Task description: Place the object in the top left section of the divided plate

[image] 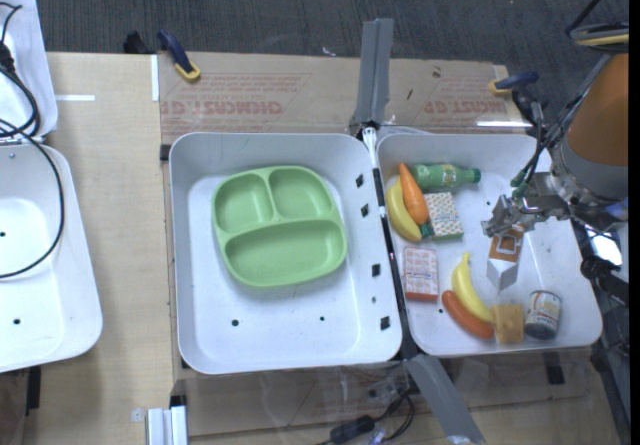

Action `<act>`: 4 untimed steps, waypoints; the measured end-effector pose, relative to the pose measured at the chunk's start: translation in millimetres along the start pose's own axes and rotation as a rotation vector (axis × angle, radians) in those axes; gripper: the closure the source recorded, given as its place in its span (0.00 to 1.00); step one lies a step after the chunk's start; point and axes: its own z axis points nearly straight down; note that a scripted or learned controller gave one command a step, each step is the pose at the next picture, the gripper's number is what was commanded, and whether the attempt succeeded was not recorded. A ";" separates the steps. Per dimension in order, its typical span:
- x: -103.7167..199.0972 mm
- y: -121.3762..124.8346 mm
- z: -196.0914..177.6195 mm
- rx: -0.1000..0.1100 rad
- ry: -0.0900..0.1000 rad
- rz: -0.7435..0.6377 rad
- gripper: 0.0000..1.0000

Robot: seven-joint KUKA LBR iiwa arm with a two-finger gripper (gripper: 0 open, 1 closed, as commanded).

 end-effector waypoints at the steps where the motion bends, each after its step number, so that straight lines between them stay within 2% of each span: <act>1: 0.0 0.0 0.0 0.000 0.000 0.000 0.00; 2: 22.0 -18.9 109.4 -0.009 -0.002 -0.099 0.00; 3: 21.6 -19.3 101.1 -0.007 -0.001 -0.095 1.00; 4: 121.8 30.8 13.7 0.000 0.000 -0.143 1.00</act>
